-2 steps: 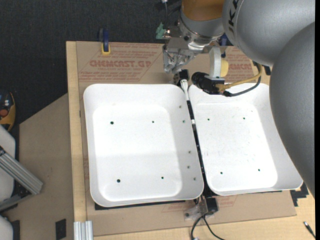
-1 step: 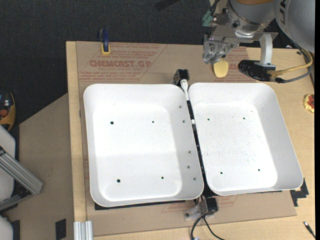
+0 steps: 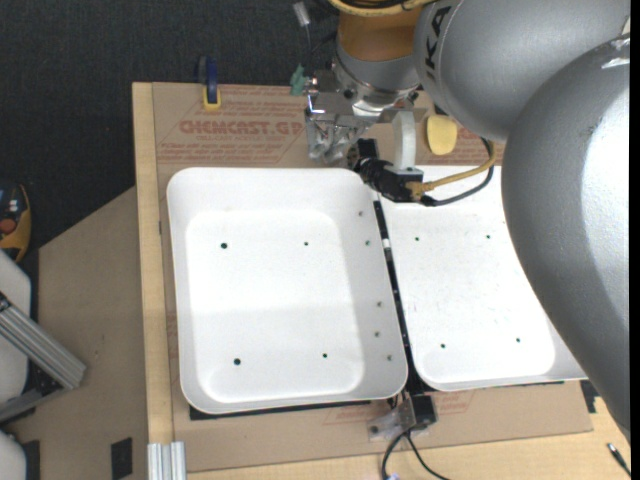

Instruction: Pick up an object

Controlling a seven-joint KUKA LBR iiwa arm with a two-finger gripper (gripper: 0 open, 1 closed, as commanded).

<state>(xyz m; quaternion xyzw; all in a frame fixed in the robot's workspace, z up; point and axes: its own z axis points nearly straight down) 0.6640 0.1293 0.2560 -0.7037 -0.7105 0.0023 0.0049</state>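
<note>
My gripper (image 3: 327, 140) hangs below the orange band of the arm, over the brown board just beyond the far right corner of the left bin (image 3: 190, 268). I see nothing held in it. The right bin (image 3: 470, 358) lies partly under the big grey arm. A small pale yellow thing (image 3: 441, 134) peeks out beside the wrist near the right bin's far edge; what it is I cannot tell. The white floors of both bins show a few black dots.
A blue and yellow clamp (image 3: 209, 82) grips the board's far left edge. A black cable and connector (image 3: 395, 180) trail from the wrist over the divide between the bins. Metal rails (image 3: 40, 348) lie off the bench at the left.
</note>
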